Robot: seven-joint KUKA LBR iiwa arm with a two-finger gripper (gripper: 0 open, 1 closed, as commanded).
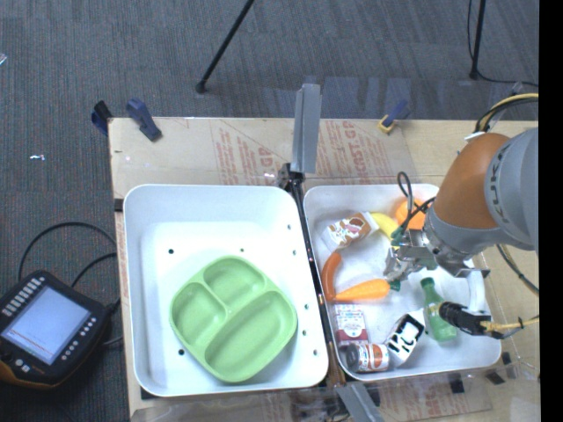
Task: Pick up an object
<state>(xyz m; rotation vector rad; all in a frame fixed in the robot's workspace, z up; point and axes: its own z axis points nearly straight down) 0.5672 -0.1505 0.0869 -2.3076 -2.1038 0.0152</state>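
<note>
We note a grey arm [519, 192] with a broad orange band [464, 192] above the wrist, black and yellow cables [501, 108] trailing alongside.

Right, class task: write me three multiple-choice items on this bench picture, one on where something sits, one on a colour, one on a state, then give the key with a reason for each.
1. Where is the divided plate?
A. in the left bin
B. in the right bin
C. on the floor

2. What colour is that plate?
A. red
B. light green
C. black

3. How does the green bottle in the right bin sit?
A. standing upright
B. lying on its side
C. hanging from the arm

Key:
1 A: the plate rests on the floor of the left bin, away from the other items.
2 B: its three compartments are all pale green.
3 B: the bottle lies flat on the bin floor, cap pointing towards the gripper, which hovers by the carrot.
</note>
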